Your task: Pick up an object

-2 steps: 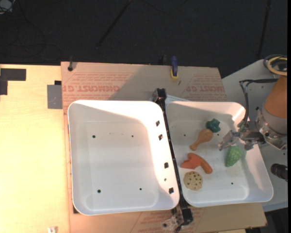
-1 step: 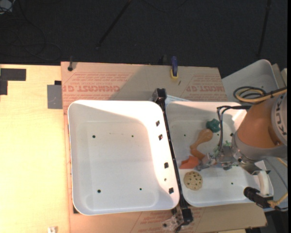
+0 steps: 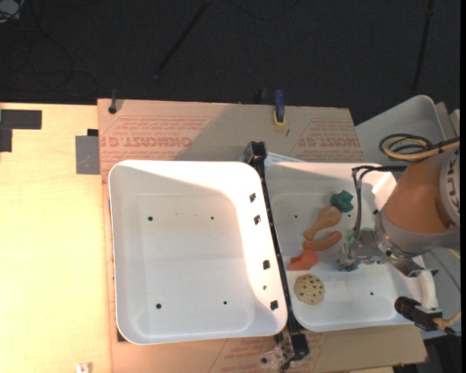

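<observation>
The right white bin [image 3: 373, 305] holds a teal object [image 3: 342, 201] near its back. Below the teal object lies a tan curved piece [image 3: 323, 222], then an orange curved piece [image 3: 325, 242] and a red-orange piece [image 3: 303, 261]. A round speckled cookie [image 3: 309, 288] lies toward the front. My gripper [image 3: 352, 256] is down inside this bin, just right of the orange piece and the cookie, under the orange wrist band [image 3: 415, 204]. Nothing shows in its grasp.
The left white bin [image 3: 128, 208] stands beside the right one, with black clips [image 3: 265, 264] along the shared edge. Brown cardboard [image 3: 217, 134] lies under both bins. A blue clamp [image 3: 279, 107] stands at the back and a cable loop [image 3: 404, 144] at the right.
</observation>
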`<move>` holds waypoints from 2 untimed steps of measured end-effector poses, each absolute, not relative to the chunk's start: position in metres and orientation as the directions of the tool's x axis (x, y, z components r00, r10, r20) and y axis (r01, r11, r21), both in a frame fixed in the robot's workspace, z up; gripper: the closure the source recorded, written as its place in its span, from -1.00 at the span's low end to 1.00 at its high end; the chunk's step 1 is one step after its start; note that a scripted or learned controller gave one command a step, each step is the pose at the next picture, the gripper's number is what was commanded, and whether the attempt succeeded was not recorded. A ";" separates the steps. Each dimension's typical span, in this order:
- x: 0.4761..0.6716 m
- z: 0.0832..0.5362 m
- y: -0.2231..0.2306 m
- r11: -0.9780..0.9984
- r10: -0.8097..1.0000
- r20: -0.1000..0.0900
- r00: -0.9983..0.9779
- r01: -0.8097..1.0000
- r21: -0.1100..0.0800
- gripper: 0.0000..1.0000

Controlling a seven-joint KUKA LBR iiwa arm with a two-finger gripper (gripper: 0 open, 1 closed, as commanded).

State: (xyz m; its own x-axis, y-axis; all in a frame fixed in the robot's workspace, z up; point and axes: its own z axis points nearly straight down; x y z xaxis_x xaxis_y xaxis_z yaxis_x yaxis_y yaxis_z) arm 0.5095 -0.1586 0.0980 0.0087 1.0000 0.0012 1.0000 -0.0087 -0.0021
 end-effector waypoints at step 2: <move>0.508 0.116 -0.161 -0.022 1.000 0.002 0.022 1.000 -0.005 1.00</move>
State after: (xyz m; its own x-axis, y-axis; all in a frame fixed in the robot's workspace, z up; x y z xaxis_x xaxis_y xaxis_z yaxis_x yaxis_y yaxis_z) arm 0.5084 -0.1609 0.1164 0.0219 0.9998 0.0019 0.9997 -0.0218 -0.0048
